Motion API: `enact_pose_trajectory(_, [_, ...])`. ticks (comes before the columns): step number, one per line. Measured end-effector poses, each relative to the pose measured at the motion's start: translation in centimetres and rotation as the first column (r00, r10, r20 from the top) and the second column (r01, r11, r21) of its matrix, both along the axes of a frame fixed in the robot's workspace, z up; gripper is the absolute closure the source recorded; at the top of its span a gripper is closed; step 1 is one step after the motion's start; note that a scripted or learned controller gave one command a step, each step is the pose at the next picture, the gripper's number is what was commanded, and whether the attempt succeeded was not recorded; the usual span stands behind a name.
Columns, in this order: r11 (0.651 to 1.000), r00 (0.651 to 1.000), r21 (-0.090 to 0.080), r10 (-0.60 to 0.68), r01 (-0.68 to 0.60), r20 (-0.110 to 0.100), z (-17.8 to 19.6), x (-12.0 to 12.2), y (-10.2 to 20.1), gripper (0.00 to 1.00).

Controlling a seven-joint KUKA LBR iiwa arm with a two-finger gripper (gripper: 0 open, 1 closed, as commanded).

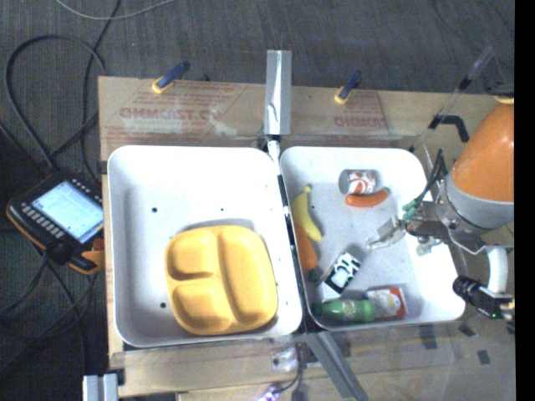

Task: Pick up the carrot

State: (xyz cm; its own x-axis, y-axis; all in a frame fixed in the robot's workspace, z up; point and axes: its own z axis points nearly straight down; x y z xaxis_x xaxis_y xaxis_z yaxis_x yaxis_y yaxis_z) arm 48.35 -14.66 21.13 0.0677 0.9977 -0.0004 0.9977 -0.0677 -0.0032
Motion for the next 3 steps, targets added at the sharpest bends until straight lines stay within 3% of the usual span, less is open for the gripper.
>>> enact_pose_trajectory(1, [0.999,0.999,0.001,0.036,-0.036,0.001,5.3,0.1,3.1,0.0])
enact_pose_trajectory(2, [0.987,0.987,0.0,0.163,-0.163,0.003,9.9,0.1,4.5,0.0])
enact_pose_trajectory(3, [0.999,0.999,0.0,0.037,-0.037,0.0,3.1,0.0,6.5,0.0])
